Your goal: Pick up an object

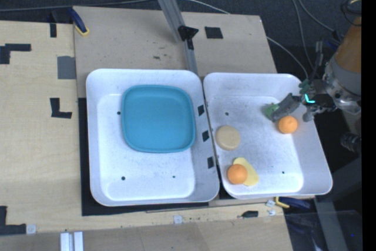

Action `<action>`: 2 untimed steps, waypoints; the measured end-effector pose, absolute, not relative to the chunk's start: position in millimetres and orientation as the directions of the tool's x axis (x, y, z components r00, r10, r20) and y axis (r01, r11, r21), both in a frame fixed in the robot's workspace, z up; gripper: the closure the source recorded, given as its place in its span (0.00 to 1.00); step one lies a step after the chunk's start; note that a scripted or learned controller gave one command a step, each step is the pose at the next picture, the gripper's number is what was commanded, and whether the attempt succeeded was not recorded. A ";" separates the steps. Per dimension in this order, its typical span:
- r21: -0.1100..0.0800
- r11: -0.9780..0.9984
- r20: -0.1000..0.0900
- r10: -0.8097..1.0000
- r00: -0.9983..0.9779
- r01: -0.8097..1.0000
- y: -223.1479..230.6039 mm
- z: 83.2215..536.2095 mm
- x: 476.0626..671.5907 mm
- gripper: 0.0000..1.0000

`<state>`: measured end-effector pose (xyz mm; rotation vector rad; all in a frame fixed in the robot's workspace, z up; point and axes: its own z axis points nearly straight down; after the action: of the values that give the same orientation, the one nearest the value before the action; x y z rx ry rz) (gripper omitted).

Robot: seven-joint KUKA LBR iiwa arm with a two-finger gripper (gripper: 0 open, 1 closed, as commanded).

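Tabletop: pale wood, marked with black tape squares, two shallow white bins set side by side upon it. A grey metal bar was seen slanting down from the top edge toward the gap between the bins.

Left bin: a blue square plate was found lying flat in its upper middle part, well apart from all other items.

Right bin: four loose items were recorded. A tan disc lay near the left wall. Just below it, an orange ball rested against a yellow piece, the two touching, near the front wall. A second orange ball lay toward the right wall, just below the hand. A small green object was noted at the hand's left tip; whether it was touched could not be told.

Hand: dark, extended from the right over the upper right part of the right bin, close to the bin floor. Whether its fingers were apart or together could not be told. Nothing was seen held between them.

Arm: grey with an orange band, seen at the right edge.
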<state>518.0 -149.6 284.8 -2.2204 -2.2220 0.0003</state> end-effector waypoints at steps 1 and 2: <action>0.000 0.001 0.000 1.000 -0.001 1.000 -149.6 284.8 518.0 0.00; -0.006 0.001 0.001 1.000 -0.001 1.000 -147.2 222.0 514.7 0.00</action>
<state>514.7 -147.2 222.0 -2.2170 -2.2184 0.0059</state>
